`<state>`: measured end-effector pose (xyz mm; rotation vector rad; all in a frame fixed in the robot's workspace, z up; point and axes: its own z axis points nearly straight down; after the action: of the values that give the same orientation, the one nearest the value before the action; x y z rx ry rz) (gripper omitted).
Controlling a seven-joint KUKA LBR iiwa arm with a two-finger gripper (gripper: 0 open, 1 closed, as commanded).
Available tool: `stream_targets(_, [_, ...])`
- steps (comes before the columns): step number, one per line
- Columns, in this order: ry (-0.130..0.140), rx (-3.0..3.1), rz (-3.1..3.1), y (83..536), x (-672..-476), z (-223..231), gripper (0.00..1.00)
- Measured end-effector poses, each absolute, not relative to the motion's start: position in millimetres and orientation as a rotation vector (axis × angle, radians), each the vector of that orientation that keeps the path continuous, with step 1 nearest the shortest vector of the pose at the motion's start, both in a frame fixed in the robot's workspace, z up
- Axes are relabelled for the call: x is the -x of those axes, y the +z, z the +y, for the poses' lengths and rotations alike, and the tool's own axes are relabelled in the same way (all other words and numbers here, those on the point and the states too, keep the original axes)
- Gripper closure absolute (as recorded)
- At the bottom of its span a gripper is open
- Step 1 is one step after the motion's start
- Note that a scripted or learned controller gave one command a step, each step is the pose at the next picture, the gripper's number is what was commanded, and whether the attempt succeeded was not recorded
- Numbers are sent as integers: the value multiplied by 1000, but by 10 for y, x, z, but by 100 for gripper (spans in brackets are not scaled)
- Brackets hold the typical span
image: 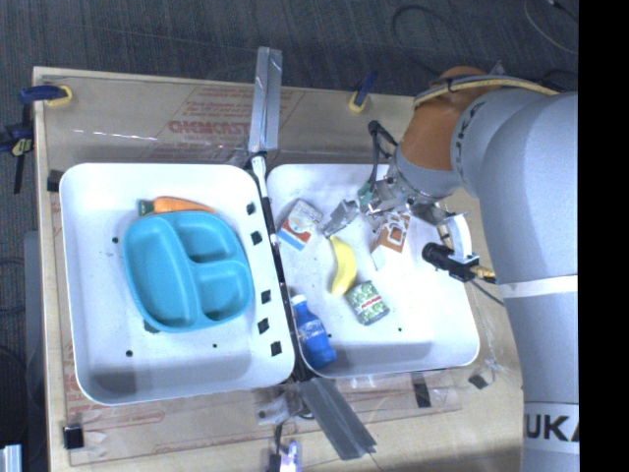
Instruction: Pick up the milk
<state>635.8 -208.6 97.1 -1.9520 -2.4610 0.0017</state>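
Two small cartons lie in the right bin (432,337). One white carton with blue and orange print (298,225) sits at the bin's left, near the divider. Another white carton with a brown-red label (395,232) lies right of centre, and I cannot tell which of the two is the milk. My gripper (361,231) hangs low over the bin between them, open, fingers spread. One finger (343,216) points toward the left carton, and the other finger (379,248) rests against the left side of the brown-label carton. Nothing is held between them.
A banana (341,265), a green packet (368,303) and a blue bottle (314,333) lie in the front half of the right bin. The left bin (98,362) holds a blue divided tray (187,269) with an orange item (181,205) behind it. The grey arm (521,195) covers the right side.
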Motion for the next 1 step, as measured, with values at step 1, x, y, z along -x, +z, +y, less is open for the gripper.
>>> stream_targets(1, [1, 1837, -2552, 1995, -6404, -2108, 0])
